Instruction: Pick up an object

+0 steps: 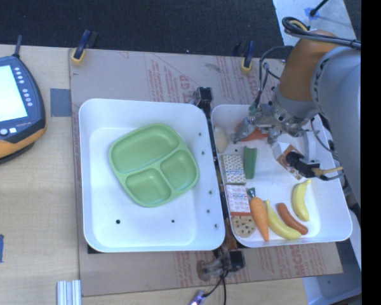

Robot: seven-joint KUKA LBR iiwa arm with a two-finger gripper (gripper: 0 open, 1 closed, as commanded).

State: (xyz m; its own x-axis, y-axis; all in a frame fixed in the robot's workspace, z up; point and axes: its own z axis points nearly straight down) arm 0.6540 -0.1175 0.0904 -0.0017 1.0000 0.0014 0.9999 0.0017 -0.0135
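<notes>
Reaching in from the right, the grey arm (317, 68) with its orange band hangs low over the far end of the right bin (333, 234), and this looks like the approach step of the pick, nothing lifted yet. Beside it sits the left bin (95, 221), bearing a green divided plate (153, 164) at its middle. Off at the bench's left edge lies a handheld control pad (9, 107), well apart from the action.

Now the gripper (261, 127) itself: it sits down among the toys at the bin's far left corner, and whether it is released or clenched cannot be told from here, the wrist and cables crowd the spot. Something red-orange (259, 134) shows right under it, touching or nearly so, too small to name.

The candidates lie nearer the camera: a green block (249, 161) just below the gripper, two yellow bananas (300, 199), a carrot (260, 217), a sausage (292, 218), and a row of flat cards and a cracker (241, 225) along the bin's left wall.

The next move, by the look of it, calls for settling squarely over one piece, closing firmly, then rising straight up without snagging the bin wall.
</notes>
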